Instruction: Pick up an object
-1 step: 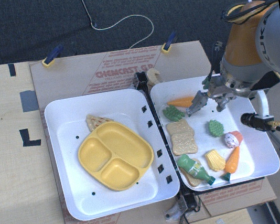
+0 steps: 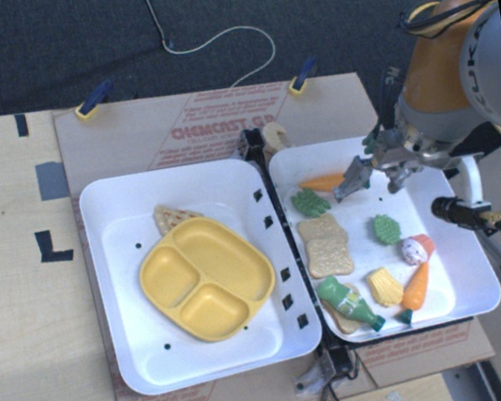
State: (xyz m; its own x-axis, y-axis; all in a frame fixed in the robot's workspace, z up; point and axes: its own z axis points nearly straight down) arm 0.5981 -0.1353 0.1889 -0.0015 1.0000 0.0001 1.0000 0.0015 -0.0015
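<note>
1. The right bin (image 2: 466, 292) holds toy foods, and no single one is marked out as the thing to pick; the slice of bread (image 2: 325, 247) lies near the bin's middle-left and serves as landmark.
2. Above the bread sits a green leafy piece (image 2: 309, 201), and above-right of it an orange carrot piece (image 2: 326, 183).
3. Right of the bread lies a green bumpy piece (image 2: 386, 228); further right, a pale radish-like piece (image 2: 414, 250) and a carrot (image 2: 416, 288).
4. Below the bread lie a green bottle (image 2: 349, 303) and a yellow corn piece (image 2: 385, 286).
5. The hand (image 2: 374, 176) hangs up and right of the bread, its two fingers spread apart, with nothing between them.
6. Left of the bread, in the left bin (image 2: 109, 266), rests a yellow divided plate (image 2: 206, 277), a waffle-like piece (image 2: 174, 218) at its upper edge.
7. Both bins sit on cardboard (image 2: 219, 124) upon the counter (image 2: 17, 281).
</note>
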